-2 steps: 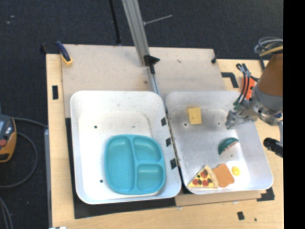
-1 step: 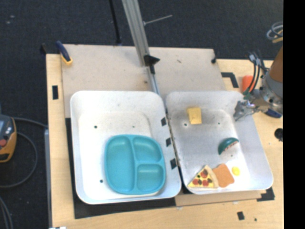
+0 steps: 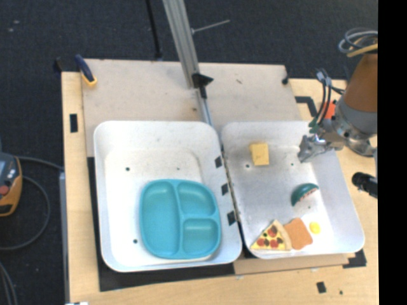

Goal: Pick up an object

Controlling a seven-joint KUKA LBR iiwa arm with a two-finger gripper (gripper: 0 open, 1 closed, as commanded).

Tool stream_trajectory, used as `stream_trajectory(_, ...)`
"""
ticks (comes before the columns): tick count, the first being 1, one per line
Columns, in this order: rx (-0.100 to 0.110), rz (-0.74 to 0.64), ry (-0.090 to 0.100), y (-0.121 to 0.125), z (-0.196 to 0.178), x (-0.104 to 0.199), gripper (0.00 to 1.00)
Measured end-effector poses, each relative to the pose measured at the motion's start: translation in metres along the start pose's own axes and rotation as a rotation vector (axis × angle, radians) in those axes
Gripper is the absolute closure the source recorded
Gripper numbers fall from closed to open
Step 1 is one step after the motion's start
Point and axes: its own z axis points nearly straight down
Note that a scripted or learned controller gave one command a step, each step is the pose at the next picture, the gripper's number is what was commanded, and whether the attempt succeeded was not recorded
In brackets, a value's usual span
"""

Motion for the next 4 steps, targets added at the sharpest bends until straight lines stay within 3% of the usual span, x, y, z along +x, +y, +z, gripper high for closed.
stream_trajectory(1,0.001,0.0,0.0,-0.002,-0.001,0.042,1.0)
stream_trajectory(3,0.001,-0.002,0.002,0.0,0.006,0.154,1.0)
stream_trajectory(4,-0.001,-0.003,0.002,-0.008,-0.013,0.207,1.0)
